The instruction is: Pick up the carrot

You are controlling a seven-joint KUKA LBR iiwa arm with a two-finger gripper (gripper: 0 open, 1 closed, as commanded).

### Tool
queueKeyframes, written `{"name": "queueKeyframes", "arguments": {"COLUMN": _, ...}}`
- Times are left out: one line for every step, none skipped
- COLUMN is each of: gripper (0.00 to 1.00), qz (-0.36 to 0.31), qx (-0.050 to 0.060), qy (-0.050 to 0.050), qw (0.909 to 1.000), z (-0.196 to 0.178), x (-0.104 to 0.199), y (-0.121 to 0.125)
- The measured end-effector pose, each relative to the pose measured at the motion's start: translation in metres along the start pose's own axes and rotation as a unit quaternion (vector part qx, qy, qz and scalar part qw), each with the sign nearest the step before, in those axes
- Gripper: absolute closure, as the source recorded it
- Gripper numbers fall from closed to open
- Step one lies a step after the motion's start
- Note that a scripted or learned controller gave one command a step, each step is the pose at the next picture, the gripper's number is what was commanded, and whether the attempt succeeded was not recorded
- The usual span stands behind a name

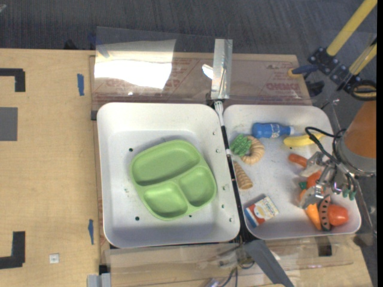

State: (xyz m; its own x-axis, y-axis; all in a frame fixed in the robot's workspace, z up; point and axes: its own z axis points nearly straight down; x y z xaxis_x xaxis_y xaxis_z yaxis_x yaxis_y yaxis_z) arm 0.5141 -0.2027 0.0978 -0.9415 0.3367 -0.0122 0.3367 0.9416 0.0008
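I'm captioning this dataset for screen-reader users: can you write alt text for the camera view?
The gripper hangs low over orange toy food, the carrot among it, at the right bin's right end. That bin also holds a blue bottle, a banana and a small carton; the left bin holds a green divided plate.

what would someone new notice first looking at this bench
The big green divided plate stands out first, lying alone in the left bin. Next is the clutter of small toys in the right bin: a blue bottle and a yellow banana near the far wall, and orange pieces at the right side, where the gripper reaches down among them by the carrot.
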Motion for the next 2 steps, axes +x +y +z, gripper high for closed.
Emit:
{"name": "queueKeyframes", "arguments": {"gripper": 0.00, "qz": -0.088, "qx": 0.000, "qy": -0.002, "qw": 0.9961, "z": 0.008, "x": 0.036, "y": 0.014}}
{"name": "queueKeyframes", "arguments": {"gripper": 0.00, "qz": -0.094, "qx": 0.000, "qy": -0.002, "qw": 0.9956, "z": 0.007, "x": 0.050, "y": 0.053}}
